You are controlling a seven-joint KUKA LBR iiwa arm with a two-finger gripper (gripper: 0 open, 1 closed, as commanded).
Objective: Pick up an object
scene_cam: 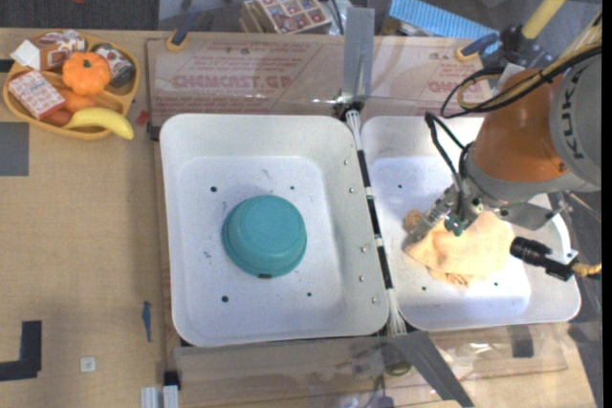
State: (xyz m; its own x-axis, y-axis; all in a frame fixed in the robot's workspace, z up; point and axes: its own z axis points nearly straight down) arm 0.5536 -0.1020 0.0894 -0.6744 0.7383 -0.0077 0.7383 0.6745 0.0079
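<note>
Arm reaches in from the right; grey casing reads "KU", cut off at the frame edge. Gripper point(442, 223) is down in the right bin point(402, 177), at the left edge of a crumpled pale yellow cloth point(469, 248). Jaw state: cannot tell. Left bin point(191, 148) holds an upturned teal bowl point(265, 235). Far cardboard panel point(239, 76) bears faint red lettering, not legible. Far left, a yellow dish point(21, 102) holds a banana point(101, 120) and a small orange pumpkin point(87, 73).
</note>
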